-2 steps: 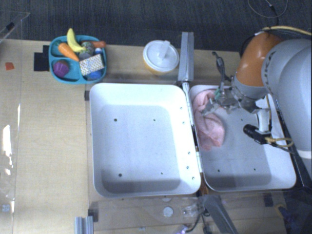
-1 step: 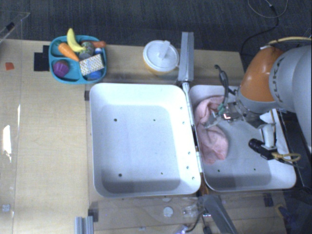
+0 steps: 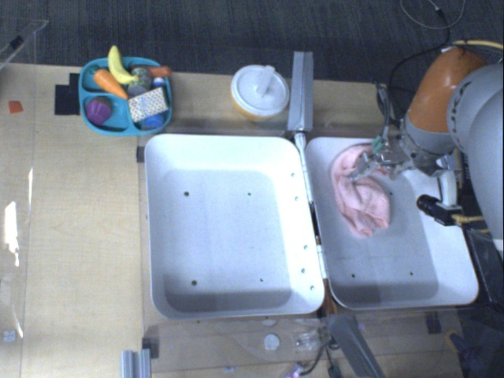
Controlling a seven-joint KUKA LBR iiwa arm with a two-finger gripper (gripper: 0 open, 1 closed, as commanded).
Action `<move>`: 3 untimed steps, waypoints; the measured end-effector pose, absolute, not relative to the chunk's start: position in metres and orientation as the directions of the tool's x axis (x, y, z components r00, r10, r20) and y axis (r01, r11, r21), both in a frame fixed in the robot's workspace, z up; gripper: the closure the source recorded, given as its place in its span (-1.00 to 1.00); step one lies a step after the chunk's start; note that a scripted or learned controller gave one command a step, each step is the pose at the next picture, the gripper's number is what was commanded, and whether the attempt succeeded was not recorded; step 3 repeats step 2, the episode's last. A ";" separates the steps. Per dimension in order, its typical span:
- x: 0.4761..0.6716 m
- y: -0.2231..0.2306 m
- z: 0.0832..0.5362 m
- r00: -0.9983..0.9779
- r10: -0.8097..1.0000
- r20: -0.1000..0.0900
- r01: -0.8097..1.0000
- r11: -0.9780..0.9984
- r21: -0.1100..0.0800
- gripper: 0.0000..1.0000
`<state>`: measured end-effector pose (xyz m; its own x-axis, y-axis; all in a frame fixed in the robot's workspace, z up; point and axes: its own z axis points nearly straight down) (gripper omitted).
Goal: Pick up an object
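Note:
A crumpled pink cloth (image 3: 360,193) lies in the right white bin (image 3: 409,278), in its upper left part. My gripper (image 3: 373,164) is low over the cloth's upper right edge, its fingers down against the fabric, and a fold of pink seems bunched at the tips. The grey arm with its orange band (image 3: 438,91) reaches in from the upper right. Whether cloth sits between the fingers is hard to make out.
The left white bin (image 3: 224,223) sits beside the right one, with a metal divider post (image 3: 299,93) behind the gap. A blue tray of toy food (image 3: 126,94) and a white lidded cup (image 3: 260,91) stand on the bench behind the bins.

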<state>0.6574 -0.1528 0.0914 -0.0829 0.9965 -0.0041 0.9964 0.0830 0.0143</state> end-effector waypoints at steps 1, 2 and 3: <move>0.657 -0.126 0.092 -0.240 0.971 -0.008 0.971 0.240 0.016 -1.00; 0.660 -0.123 0.106 -0.246 0.969 -0.008 0.969 0.246 0.024 1.00; 0.660 -0.123 0.106 -0.246 0.969 -0.008 0.969 0.246 0.024 1.00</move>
